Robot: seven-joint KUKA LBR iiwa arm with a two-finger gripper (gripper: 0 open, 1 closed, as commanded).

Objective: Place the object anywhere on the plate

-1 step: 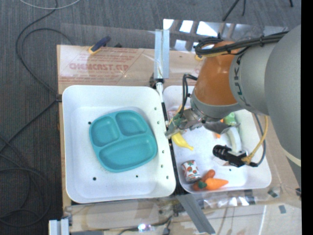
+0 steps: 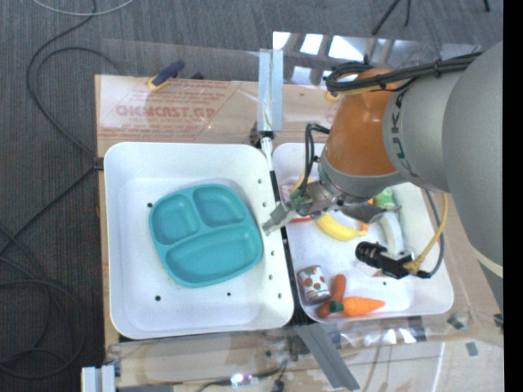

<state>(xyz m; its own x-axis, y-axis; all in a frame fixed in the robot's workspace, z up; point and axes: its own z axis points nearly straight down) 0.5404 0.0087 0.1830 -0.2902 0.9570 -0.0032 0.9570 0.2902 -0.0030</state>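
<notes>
A teal plate (image 2: 208, 233) with three compartments lies in the middle of the left white bin (image 2: 139, 300), and nothing rests on it. My gripper (image 2: 280, 214) hangs low over the wall between the two bins, just off the plate's right edge, reaching down from the orange-banded wrist (image 2: 359, 145). A yellow banana (image 2: 339, 227) lies in the right bin (image 2: 425, 292), just right of the gripper and partly under the wrist. Nothing shows clearly in the gripper's grasp.
At the right bin's front lie a small printed can (image 2: 313, 282), an orange carrot (image 2: 362, 305) and a reddish-brown piece (image 2: 336, 291). A white and green item (image 2: 394, 219) lies further right. A black cable plug (image 2: 377, 256) hangs off the arm.
</notes>
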